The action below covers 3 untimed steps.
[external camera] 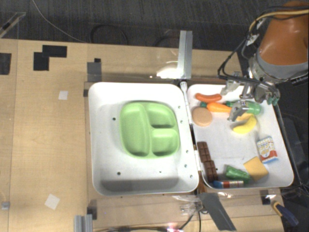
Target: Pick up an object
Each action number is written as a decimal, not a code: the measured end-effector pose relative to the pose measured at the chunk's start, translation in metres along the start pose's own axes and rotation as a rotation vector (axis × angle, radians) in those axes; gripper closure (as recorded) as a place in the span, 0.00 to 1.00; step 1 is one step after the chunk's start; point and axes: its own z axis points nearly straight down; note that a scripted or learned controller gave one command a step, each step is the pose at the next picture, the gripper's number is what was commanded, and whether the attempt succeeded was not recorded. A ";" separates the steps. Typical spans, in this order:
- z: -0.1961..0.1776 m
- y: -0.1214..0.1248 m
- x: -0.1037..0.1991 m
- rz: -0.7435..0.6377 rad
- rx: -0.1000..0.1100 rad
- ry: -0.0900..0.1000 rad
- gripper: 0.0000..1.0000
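The arm [282, 37] is reaching in from the right and is hanging over the upper part of the right bin [285, 178]. The gripper [240, 111] is pointing down over a cluster of toy food, with the yellow banana [245, 124] lying just beside and below it and the green item [252, 108] sitting just to its right. Whether the two fingers are apart or together cannot be told at this resolution, and no object is visibly sitting between them. The carrot [218, 108] is lying just left of the gripper, the red sausage [208, 97] is resting above it, and the round tan cookie [202, 116] is sitting near the bin's left wall. The chocolate bar [206, 160], cheese wedge [256, 168] and small carton [266, 149] are occupying the lower part. The left bin [101, 178] is holding a green divided plate [148, 129].
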 end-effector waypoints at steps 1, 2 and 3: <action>0.145 -0.042 -0.009 0.240 0.001 -0.004 0.00; 0.153 0.002 0.043 0.308 0.000 -0.005 0.00; 0.154 0.001 0.023 0.315 0.000 -0.004 0.00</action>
